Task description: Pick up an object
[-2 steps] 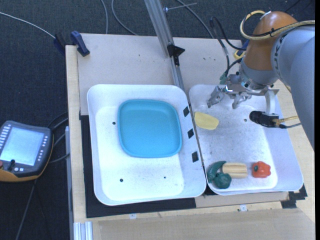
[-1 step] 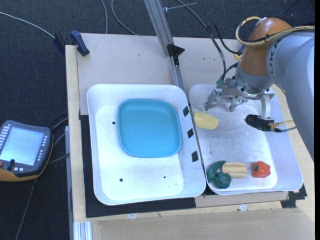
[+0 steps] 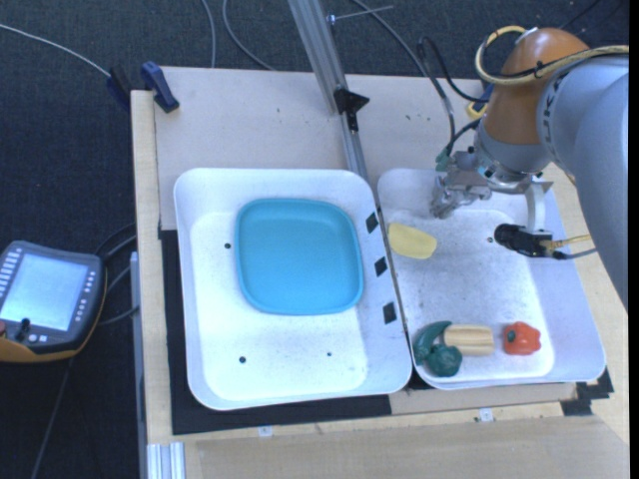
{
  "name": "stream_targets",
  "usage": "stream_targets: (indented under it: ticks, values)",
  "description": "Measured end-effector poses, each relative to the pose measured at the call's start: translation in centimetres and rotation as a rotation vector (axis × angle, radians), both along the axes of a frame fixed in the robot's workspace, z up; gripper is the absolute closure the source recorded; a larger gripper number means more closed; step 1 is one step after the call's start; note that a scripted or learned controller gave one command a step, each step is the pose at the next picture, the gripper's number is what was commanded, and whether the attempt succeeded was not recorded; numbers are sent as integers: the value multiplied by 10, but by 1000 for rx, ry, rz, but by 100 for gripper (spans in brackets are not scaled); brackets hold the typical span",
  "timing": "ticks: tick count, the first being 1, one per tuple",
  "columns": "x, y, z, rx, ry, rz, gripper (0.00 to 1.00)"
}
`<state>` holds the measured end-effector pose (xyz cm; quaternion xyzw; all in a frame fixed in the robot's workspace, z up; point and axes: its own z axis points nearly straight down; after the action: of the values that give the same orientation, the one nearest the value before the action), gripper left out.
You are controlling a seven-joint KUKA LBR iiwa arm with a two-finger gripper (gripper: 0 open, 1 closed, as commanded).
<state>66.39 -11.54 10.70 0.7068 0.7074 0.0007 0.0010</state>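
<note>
1. Writing: none legible anywhere; handheld control pendant (image 3: 45,297) at far left has a lit screen, text too small to read.
2. Arm (image 3: 559,88), grey w/ orange band, reaches in from the right and bends down over the back of the right bin (image 3: 569,307). Gripper (image 3: 446,200) hangs low near that bin's back-left corner, pointing down; can't tell if it's spread or pressed together, and nothing seen pinched in it.
3. Right bin contents: pale yellow object (image 3: 411,240) just below-left of the gripper, near the bin's left wall; along the front edge, L to R: dark green item (image 3: 437,349), tan block (image 3: 469,339), red pepper-like item (image 3: 520,338), close together.
4. Left bin (image 3: 200,267), white, holds a blue square plate (image 3: 300,255).
5. Surface & room: both bins sit on a light wooden bench (image 3: 250,118); metal pole (image 3: 324,58) slants across the back; dark carpet w/ loose cables (image 3: 100,28) around.
</note>
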Motion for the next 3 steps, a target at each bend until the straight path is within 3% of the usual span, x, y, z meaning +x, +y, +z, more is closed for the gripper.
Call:
stream_targets:
  ticks: [3]
  values:
    - [-2, -3, 164, 0, -4, 0, 100]
